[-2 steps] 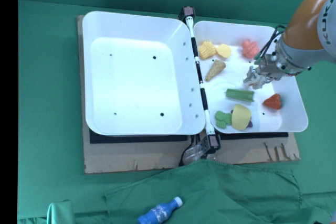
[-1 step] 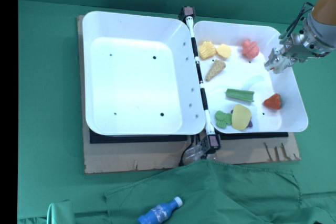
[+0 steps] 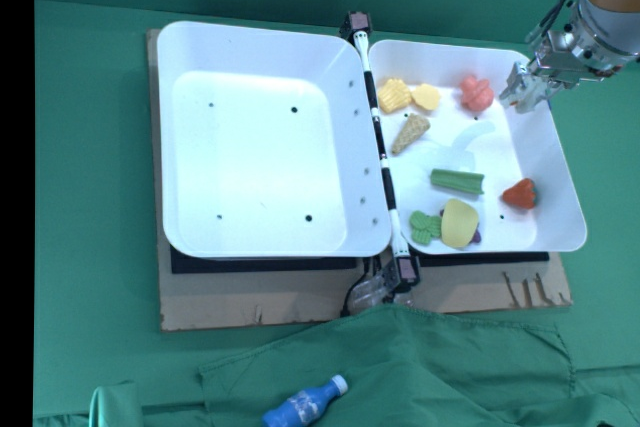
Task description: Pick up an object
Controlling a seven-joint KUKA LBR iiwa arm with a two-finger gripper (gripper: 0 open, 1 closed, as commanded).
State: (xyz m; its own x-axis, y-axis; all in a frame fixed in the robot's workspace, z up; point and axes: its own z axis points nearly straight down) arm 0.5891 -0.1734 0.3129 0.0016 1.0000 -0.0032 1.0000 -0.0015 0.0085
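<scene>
Evidently nothing lifted yet. Pincer (image 3: 527, 87) poised over right white plastic bin (image 3: 560, 170), beside pink knobbly toy (image 3: 477, 93); its opening cannot be told, nothing seen held. Grasp remains.

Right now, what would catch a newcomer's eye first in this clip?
The bright toy food scattered in the right bin: a pink piece near the far edge, a green stalk mid-bin, a red strawberry on the right. Next, the gripper poised over that bin's far right corner.
</scene>
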